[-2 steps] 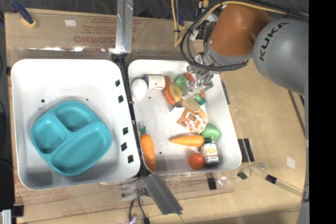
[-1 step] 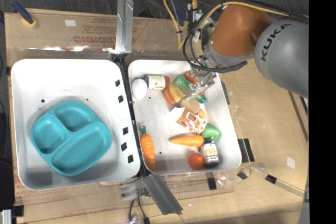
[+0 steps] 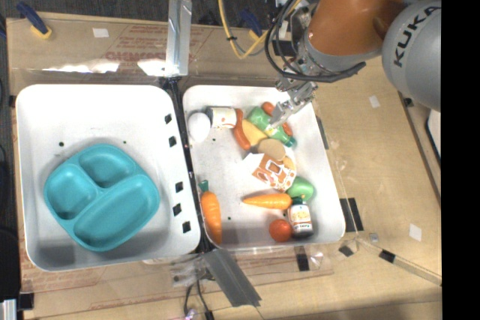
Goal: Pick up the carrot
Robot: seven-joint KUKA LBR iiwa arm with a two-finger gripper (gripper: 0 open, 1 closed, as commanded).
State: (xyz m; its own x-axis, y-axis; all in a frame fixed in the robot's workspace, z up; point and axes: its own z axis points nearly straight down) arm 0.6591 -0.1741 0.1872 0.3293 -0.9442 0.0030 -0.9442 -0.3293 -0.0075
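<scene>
Two orange carrot-like pieces lie in the right bin [image 3: 225,236]. One carrot [image 3: 266,200] lies flat in the bin's near half, pointing left. The other carrot [image 3: 211,215], with a small green top, rests along the bin's left wall near the front corner. My gripper [image 3: 289,106] hangs over the far right corner of this bin, above a cluster of green and red toy foods [image 3: 276,124]. It is well apart from both carrots, and nothing shows in its grasp.
The right bin also holds a white egg [image 3: 199,125], a small can [image 3: 223,117], an orange-patterned packet [image 3: 276,170], a green piece [image 3: 301,189], a little bottle [image 3: 300,217] and a red tomato [image 3: 280,230]. A teal divided plate [image 3: 101,195] lies in the left bin [image 3: 45,109].
</scene>
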